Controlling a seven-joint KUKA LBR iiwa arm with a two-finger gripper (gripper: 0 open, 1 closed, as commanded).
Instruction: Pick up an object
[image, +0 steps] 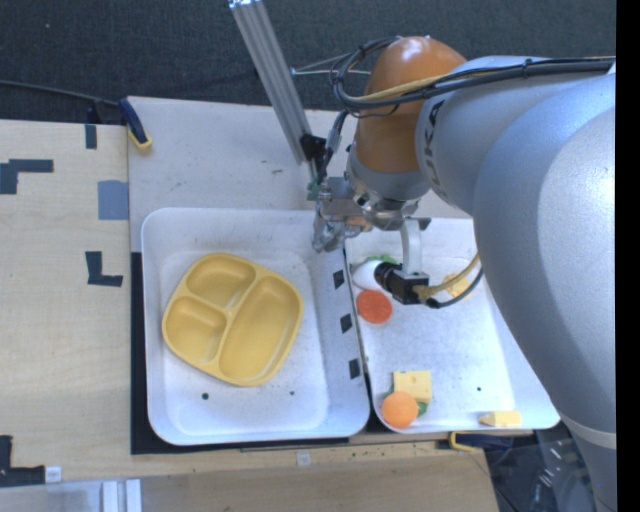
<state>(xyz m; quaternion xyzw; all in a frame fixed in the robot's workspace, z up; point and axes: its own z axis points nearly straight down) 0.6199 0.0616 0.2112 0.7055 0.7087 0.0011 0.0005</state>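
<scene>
Orange ball (400, 409) hugs bin rim (372, 400) (front corner).

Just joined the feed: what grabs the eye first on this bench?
The big grey arm with its orange band sweeps in from the right over the right white bin. A yellow divided plastic plate lies in the left white bin. An orange ball sits near the right bin's front edge.

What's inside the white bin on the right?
The right bin holds a red-orange disc, an orange ball, a yellow block and a small yellow piece. The arm covers its far side.
</scene>
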